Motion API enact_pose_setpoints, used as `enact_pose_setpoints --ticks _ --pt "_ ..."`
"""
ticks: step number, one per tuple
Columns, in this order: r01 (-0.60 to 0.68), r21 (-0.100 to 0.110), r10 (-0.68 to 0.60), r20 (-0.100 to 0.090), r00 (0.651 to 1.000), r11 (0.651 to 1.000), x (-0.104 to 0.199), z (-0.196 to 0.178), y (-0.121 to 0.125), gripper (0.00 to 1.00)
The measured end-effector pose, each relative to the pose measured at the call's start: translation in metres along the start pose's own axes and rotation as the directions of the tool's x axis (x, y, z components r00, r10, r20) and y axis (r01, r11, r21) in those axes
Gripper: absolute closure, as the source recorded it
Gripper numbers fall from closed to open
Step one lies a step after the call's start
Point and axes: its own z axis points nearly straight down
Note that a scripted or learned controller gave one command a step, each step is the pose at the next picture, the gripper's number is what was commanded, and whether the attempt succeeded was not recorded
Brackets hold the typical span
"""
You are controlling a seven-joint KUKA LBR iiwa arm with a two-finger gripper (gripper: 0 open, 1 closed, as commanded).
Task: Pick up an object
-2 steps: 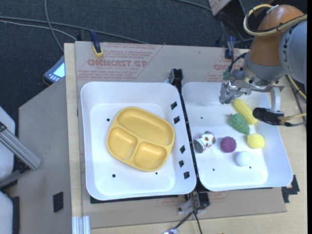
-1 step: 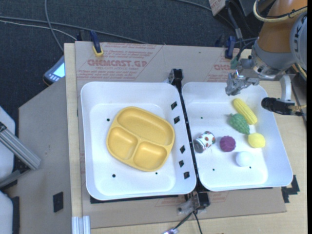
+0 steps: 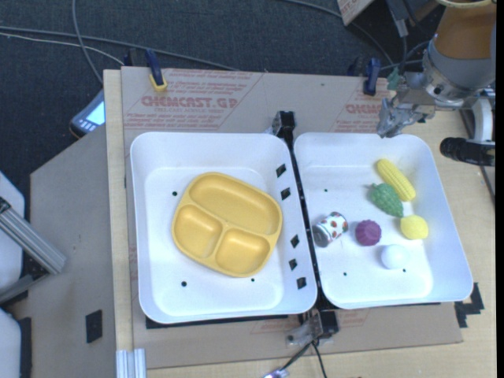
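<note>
Looking down on the bench, I have the gripper (image 3: 396, 121) parked above the far rim of the right bin (image 3: 449, 278), nothing between its fingers; whether they stand apart or together I cannot tell from this slant. I judge it sits there to stay clear of the toys while a target is chosen.

Nearest below the gripper, a little toward the bench front, lies the corn cob (image 3: 395, 179), the likeliest pick. Its long axis runs on a diagonal, one end toward the gripper and the far left, the other toward the near right. Just beyond it from the gripper sits the green vegetable (image 3: 386, 199), touching or nearly so, then the lemon (image 3: 414, 227), the purple ball (image 3: 368, 232), the white ball (image 3: 391, 256) and, off to the left, a small spotted cup (image 3: 331, 227) on its side. Well away in the left bin (image 3: 150, 266) rests the yellow divided plate (image 3: 226, 223).

The jaws should close across the cob's short width.
</note>
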Motion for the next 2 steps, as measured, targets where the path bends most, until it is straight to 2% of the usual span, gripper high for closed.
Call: enact_pose_setpoints --ticks 1,2 --pt "0.003 0.011 -0.003 -0.003 1.000 1.000 0.051 0.013 -0.004 1.00" --pt "0.004 0.012 -0.004 -0.003 1.000 1.000 0.105 0.028 -0.003 1.00"
